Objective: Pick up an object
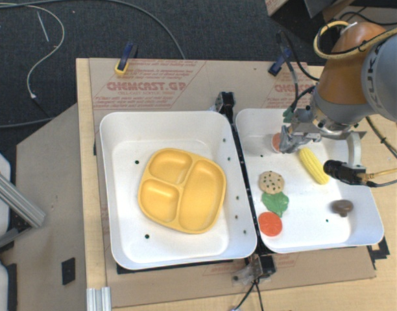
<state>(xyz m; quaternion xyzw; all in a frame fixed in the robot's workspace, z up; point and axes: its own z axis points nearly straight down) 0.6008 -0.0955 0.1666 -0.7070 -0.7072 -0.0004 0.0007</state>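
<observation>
The two-finger gripper (pixel 290 141) hangs over the far part of the right shallow white bin (pixel 360 235), with the yellow plastic corn cob (pixel 312 165) just right of it. Nearer than it lie the speckled round cookie (pixel 271 183), green leafy piece (pixel 276 202) and red-orange disc (pixel 270 223); the small brown lump (pixel 342 207) sits right. The yellow three-compartment plastic tray (pixel 182 190) lies left, in the left white bin (pixel 114 135).

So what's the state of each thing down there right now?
Yellow divided plate: upright, nothing in it, left bin.
Corn cob: lying flat, right bin.
Cookie: flat.
Green piece: touching cookie.
Red disc: flat.
Brown lump: apart.
Gripper: low in right bin.

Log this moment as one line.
gripper: low in right bin, far end | beside corn | plate: left bin
</observation>
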